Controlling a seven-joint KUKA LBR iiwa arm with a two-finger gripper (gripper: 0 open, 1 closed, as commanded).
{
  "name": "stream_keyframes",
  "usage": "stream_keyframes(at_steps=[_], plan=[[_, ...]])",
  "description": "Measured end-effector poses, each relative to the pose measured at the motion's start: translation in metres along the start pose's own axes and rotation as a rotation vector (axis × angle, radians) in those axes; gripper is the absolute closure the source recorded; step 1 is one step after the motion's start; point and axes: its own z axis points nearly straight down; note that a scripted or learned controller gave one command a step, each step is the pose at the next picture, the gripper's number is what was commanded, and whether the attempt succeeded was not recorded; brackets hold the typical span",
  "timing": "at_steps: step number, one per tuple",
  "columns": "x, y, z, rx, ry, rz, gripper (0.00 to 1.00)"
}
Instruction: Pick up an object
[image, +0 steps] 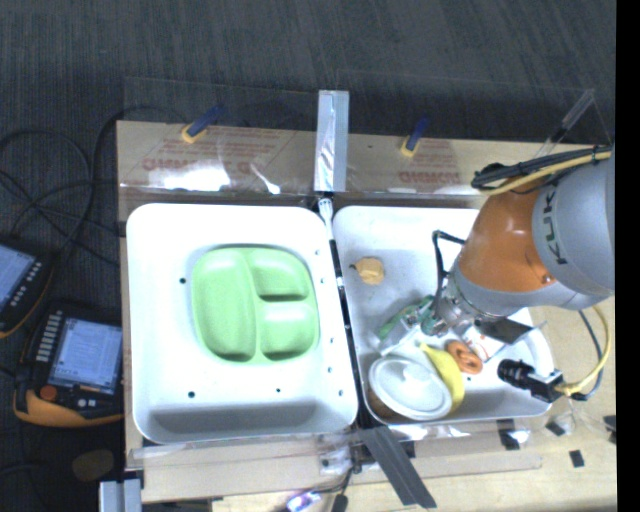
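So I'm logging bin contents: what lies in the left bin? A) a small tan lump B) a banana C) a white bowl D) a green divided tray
D: the green divided tray lies alone in the left bin; the other items are in the right bin.

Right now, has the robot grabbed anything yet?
Nothing looks picked up yet. The gripper is down low in the right bin, close to the banana and the white bowl, but I can't see anything between its fingers. The small tan thing lies alone, and the green tray sits in the left bin. Grabbing and lifting are left.
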Motion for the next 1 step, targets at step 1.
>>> stream_keyframes(at_steps=[1], plan=[[-0.0254, -0.0441, 0.0146, -0.012, -0.008, 0.154, 0.0]])
